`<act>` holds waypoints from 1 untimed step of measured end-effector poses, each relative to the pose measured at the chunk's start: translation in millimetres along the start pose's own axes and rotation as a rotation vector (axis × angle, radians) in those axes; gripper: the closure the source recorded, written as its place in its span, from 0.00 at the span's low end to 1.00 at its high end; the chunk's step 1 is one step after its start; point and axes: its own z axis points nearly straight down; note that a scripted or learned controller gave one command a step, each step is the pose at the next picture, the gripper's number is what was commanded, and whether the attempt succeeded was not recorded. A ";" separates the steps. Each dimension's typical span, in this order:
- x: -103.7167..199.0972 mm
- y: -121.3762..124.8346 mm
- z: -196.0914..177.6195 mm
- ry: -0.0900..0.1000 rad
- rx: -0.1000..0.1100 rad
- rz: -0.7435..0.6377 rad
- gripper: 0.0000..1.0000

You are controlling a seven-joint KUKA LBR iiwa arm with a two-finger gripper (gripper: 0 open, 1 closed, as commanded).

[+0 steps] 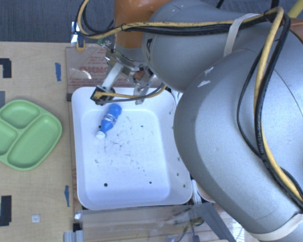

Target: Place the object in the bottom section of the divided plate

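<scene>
The small blue bottle (109,118) lies on its side in the white bin's (141,185) upper left. Likely light, rigid and slippery, it suits a mid-body grasp. The hand (102,96) hovers just above it; whether it is spread cannot be told.

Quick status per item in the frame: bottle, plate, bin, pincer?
bottle: lying on its side in the bin, white cap toward the lower left, not gripped.
plate: flat on the bench left of the bin, nothing in its three sections.
bin: upright on the bench, scuffed floor, holds the bottle.
pincer: low over the bin's upper edge, just above the bottle, nothing seen between its fingers.
</scene>
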 end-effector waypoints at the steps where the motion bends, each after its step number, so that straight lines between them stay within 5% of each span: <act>1: 0.0 0.0 0.0 0.000 0.000 0.000 0.00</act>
